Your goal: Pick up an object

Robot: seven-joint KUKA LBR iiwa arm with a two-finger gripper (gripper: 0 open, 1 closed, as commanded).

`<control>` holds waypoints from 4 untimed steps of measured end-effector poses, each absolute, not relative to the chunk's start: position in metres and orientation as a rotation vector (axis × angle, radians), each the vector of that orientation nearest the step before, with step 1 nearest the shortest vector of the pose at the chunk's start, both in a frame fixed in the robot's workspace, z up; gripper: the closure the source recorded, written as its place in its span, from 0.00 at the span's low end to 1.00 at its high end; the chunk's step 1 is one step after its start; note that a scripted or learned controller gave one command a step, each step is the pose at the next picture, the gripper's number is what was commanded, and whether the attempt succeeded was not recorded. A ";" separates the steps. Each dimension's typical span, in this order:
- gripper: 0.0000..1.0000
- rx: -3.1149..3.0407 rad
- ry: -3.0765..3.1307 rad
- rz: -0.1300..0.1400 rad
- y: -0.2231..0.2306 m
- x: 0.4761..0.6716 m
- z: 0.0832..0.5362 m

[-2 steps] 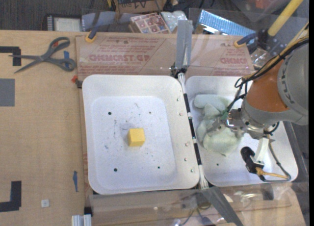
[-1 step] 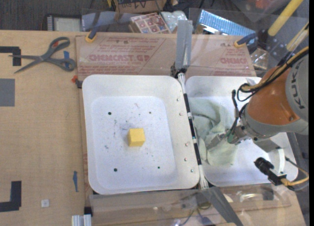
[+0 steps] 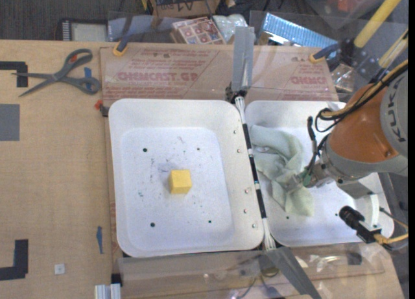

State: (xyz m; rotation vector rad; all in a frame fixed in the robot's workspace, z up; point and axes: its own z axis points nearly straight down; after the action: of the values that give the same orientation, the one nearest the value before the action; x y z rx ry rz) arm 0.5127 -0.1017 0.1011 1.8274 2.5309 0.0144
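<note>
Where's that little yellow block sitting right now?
The yellow block lies near the middle of the left white bin, alone, well away from the pale green cloth in the right bin.

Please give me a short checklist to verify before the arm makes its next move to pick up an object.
1. Hand is over a target: ok, it is down at the pale green cloth in the right bin.
2. Cloth between the fingers: cannot tell.
3. Cloth lies fully inside the bin: ok.
4. Other target available: ok, the yellow block sits alone in the left bin.
5. Scissors away from the bins: ok.
</note>
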 end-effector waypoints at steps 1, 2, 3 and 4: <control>1.00 2.030 2.385 0.008 -0.123 0.572 0.091; 0.00 2.029 2.382 0.008 -0.123 0.572 0.090; 1.00 2.026 2.380 0.011 -0.123 0.573 0.101; 1.00 2.112 2.325 -0.002 -0.052 0.614 0.185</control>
State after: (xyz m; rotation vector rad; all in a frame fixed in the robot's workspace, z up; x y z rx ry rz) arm 0.6144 -0.0521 0.1849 2.1121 2.3252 -0.0016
